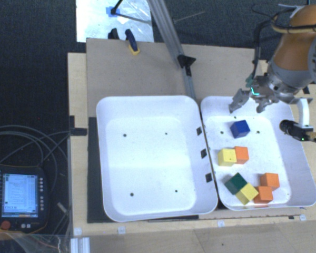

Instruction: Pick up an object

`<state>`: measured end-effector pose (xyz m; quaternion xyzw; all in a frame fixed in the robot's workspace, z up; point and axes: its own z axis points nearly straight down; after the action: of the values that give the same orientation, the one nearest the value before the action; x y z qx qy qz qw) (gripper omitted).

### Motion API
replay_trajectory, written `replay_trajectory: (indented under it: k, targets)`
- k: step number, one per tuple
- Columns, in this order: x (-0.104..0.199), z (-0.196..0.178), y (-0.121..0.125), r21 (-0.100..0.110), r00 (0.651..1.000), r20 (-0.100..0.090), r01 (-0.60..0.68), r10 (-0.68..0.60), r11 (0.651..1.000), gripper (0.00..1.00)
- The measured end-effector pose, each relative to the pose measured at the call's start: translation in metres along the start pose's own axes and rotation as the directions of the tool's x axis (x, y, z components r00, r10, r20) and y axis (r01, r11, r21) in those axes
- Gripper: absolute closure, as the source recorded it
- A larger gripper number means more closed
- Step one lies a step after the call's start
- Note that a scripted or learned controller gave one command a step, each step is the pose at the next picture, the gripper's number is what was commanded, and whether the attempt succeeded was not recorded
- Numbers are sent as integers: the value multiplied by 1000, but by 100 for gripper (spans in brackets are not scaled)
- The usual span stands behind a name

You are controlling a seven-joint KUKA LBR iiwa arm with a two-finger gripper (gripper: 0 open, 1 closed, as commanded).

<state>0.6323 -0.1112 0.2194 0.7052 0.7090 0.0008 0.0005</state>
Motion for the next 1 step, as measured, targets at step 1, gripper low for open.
replay_trajectory:
  k: [1]
  targets:
    - [-2,60,-7,6,1000,0,-3,3,1000,0]
